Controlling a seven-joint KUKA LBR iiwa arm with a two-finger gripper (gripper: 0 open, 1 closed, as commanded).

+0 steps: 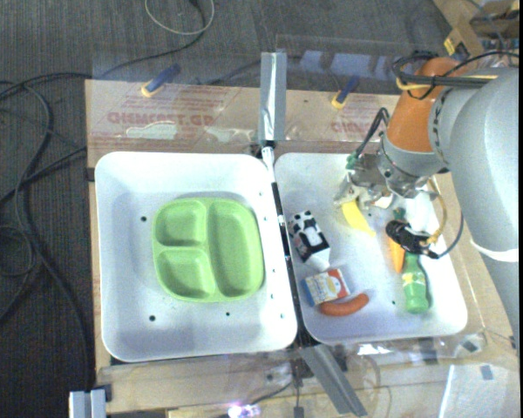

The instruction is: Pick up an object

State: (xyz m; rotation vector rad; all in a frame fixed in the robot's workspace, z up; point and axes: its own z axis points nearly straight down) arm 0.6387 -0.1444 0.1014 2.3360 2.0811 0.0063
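Camera view, arm: I am seeing the grey arm [488, 138] reaching in from the right, its orange band [411, 120] sitting above the wrist.
Camera view, gripper: I am watching the gripper [366, 192] hanging over the upper part of the right bin [453, 316], right above the yellow banana [357, 216].
Gripper state: I am not able to tell whether it is released or clenched; nothing is visibly sitting between its tips.
Banana: it is lying in the right bin, just below the gripper, touching or nearly touching it.
Other things in the right bin: I am seeing a black-and-white carton [309, 236] near the left wall, a small red-and-white box [324, 286] below it, a red sausage [343, 305] just beside that box, an orange carrot [396, 252] and a green bottle [414, 287] toward the right wall.
Left bin: the left bin [122, 320] is holding a green divided tray [209, 249], lying flat near its middle.
Bench: clear dividers and blue and yellow clamps [159, 80] are sitting behind the bins.
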